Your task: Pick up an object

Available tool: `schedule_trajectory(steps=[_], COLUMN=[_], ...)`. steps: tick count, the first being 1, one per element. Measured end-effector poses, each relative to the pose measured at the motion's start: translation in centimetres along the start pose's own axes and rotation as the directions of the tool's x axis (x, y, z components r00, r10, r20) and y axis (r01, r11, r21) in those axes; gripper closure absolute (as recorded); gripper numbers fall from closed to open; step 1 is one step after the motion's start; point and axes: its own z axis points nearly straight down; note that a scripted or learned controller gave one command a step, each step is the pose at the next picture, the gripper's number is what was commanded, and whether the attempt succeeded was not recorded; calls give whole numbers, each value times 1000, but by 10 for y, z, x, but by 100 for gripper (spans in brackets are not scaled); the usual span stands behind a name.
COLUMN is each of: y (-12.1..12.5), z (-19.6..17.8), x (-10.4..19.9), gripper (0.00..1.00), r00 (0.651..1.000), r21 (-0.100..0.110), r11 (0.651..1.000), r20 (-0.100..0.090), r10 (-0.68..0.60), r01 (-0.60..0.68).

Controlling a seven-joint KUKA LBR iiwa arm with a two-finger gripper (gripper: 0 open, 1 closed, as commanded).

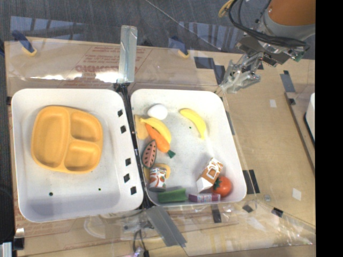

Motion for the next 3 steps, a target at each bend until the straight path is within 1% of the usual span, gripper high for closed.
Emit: schedule_trajectory(steps=[1, 2, 3], y=[0, 1, 0], z=[9, 29, 17], x=[0, 0, -2], gripper=[100, 100, 100], r00=[964, 811, 810], r21=[-3, -5, -2], r11=[964, 811, 810], r20=[0, 3, 3], r10=[-264, -585, -587], r01=[264, 585, 587])
